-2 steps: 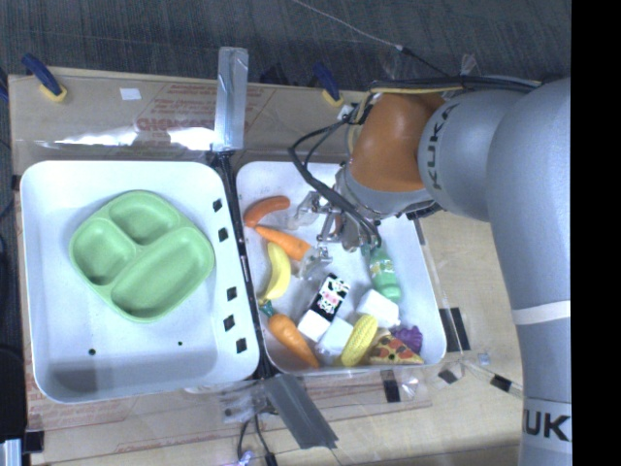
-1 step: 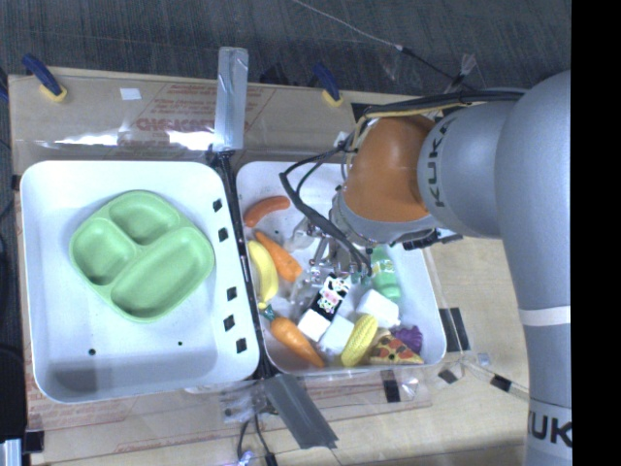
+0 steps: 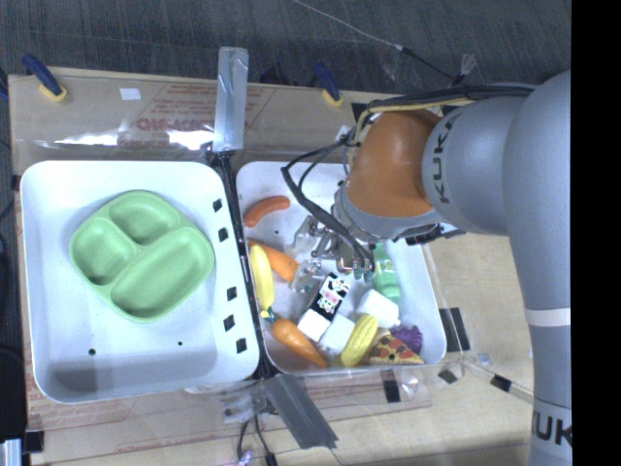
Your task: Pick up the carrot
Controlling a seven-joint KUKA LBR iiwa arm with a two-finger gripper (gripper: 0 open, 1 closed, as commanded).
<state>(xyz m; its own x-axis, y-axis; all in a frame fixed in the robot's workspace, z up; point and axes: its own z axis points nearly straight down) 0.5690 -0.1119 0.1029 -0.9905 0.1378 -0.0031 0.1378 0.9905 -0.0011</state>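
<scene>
Two orange carrot-like pieces lie in the right bin (image 3: 427, 289). One carrot (image 3: 280, 264) sits near the bin's left wall beside a yellow banana (image 3: 261, 280). The other orange piece (image 3: 297, 344) lies at the front left corner. My gripper (image 3: 327, 256) hangs low over the middle of the right bin, just right of the upper carrot and above a black-and-white carton (image 3: 333, 297). Nothing shows held in it. The orange wrist band and grey arm cover the bin's back right part.
The right bin also holds a sausage (image 3: 267, 209), a green bottle (image 3: 386, 280), white blocks (image 3: 339, 334), corn (image 3: 360, 339), a pizza slice (image 3: 394, 350) and purple grapes (image 3: 410, 337). A green divided plate (image 3: 143, 252) lies in the left bin (image 3: 58, 357).
</scene>
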